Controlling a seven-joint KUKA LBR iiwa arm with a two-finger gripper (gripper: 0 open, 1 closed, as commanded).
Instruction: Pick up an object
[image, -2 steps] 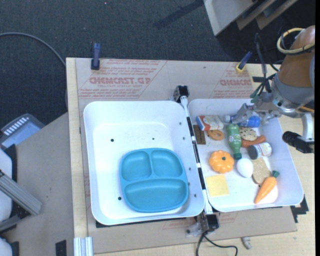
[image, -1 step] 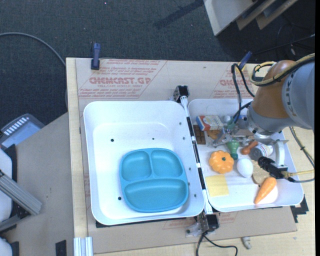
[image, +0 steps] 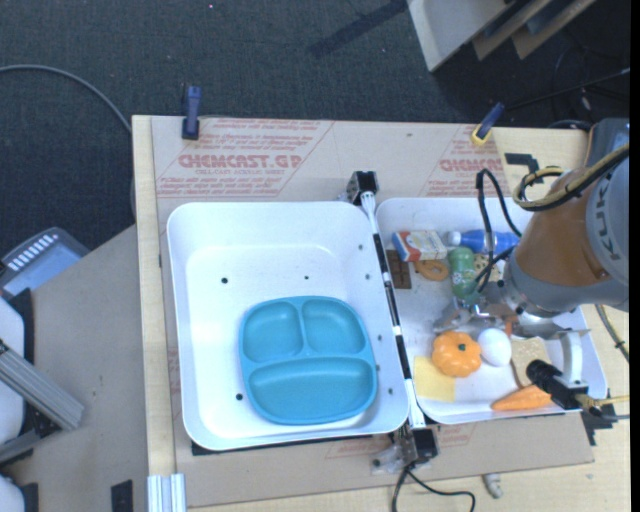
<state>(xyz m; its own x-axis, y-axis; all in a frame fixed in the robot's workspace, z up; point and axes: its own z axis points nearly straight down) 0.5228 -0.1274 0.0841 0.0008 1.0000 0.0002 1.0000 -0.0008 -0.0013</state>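
The arm (image: 560, 250) reaches in over the right bin (image: 430, 208) and hides much of that bin's far right side. The gripper (image: 468, 316) hangs low in the middle of that bin, just above the orange pumpkin (image: 456, 355) and the white egg (image: 494, 348), which touch each other. It is seen from above and partly covered by the wrist, so I cannot tell whether it is open or closed, or whether it holds anything. A yellow slice (image: 434, 381) lies partly under the pumpkin's near side, and a carrot (image: 520, 400) lies by the near wall. Behind the gripper stands a green thing (image: 463, 268), too blurred to name, with a brown cookie (image: 433, 268) beside it. Further back are a red-and-white box (image: 418, 245) and a blue bottle (image: 490, 241) whose right end is cut off by the arm. The left bin (image: 180, 230) holds a blue plate (image: 305, 358).
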